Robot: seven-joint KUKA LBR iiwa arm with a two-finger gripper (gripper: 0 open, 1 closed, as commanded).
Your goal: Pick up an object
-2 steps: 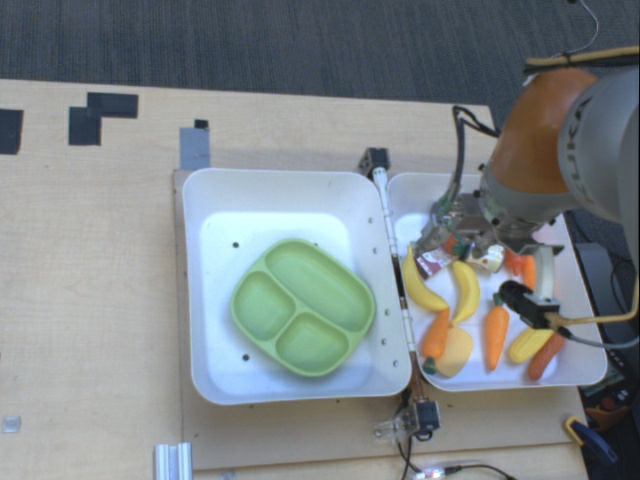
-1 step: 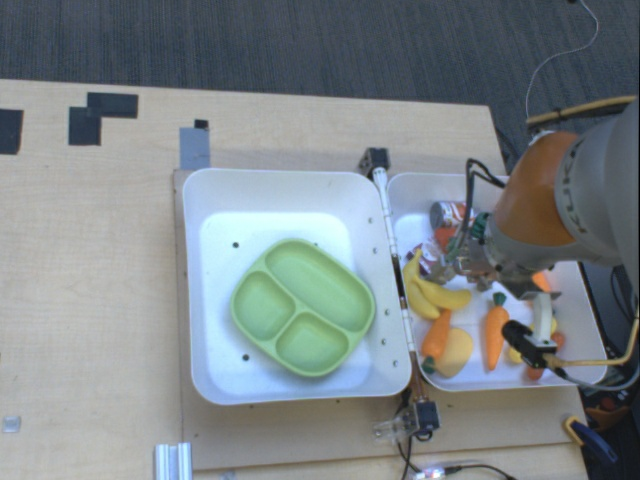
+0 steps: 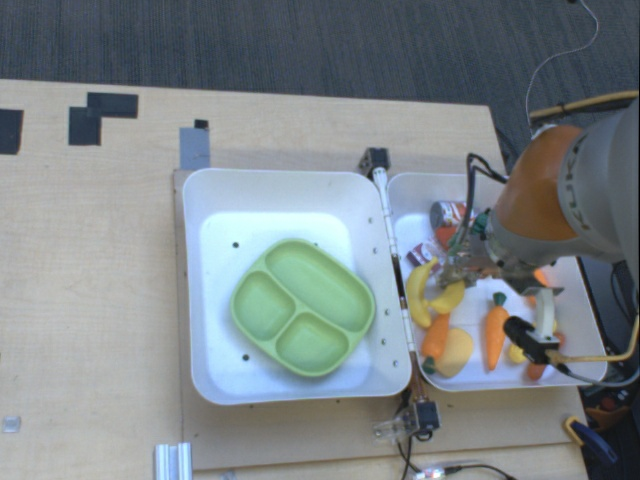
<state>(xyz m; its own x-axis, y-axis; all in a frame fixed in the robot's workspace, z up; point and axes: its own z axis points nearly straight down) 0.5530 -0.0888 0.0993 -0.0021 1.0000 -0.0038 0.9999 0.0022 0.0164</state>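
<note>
So your end effector (image 3: pixel 462 264) is down in the right bin (image 3: pixel 590 353) over the banana (image 3: pixel 420 293), can't tell if it's gripping. Still the reach step; next you close and lift straight.

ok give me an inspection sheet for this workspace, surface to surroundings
surface: light wooden bench bearing two white bins side by side, left bin and right bin
job's things: in the right bin, a banana, a carrot, a yellow-orange fruit and a small can
clutter: green divided plate in the left bin; dark tape patches on the bench
grippers: claw low over the right bin near the banana; grip cannot be judged
cables: thin white cable on the floor; wires at the front edge
surroundings: grey carpet
</note>
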